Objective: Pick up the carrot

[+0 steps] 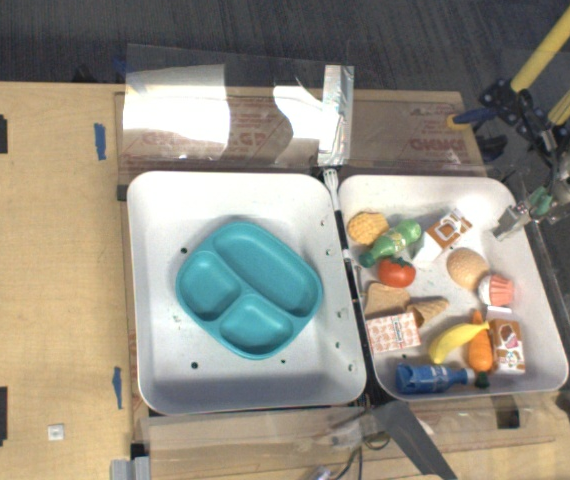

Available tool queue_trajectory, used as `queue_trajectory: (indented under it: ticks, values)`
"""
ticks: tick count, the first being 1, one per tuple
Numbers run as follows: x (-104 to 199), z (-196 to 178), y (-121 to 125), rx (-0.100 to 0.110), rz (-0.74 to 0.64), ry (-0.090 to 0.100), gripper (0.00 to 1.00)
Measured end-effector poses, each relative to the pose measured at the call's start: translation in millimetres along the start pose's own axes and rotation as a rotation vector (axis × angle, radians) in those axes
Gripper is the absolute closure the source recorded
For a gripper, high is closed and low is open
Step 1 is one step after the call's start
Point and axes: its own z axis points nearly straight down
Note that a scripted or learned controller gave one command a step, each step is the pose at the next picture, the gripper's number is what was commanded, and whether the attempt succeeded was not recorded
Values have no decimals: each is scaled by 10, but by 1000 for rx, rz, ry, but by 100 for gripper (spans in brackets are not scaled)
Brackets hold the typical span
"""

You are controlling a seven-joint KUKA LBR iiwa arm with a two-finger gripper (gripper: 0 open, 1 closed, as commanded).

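This is a robotics lab or test bench, not a home. Two white bins sit side by side on a plywood bench marked with black and blue tape. One bin holds a teal divided tray, the other plastic toy food. A clear taped panel stands behind them, and clamps and yellow rods show at the upper right.

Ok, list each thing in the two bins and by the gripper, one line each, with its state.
carrot: lying in the right bin, between banana and small carton, not gripped
banana: lying beside the carrot
blue bottle: on its side
tomato: resting among the other toys
teal divided tray: flat in the left bin
gripper: over the right bin's far right rim, away from the carrot
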Motion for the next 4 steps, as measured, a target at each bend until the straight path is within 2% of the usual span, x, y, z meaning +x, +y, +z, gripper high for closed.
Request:
queue_trajectory:
  ticks: [1, 3, 4]
  values:
    - [-305, 245, 188, 4, 285, 2, 100]
    - [-327, 374, 408, 6, 719, 2, 100]
    - [-264, 195, 411, 5, 941, 1, 100]
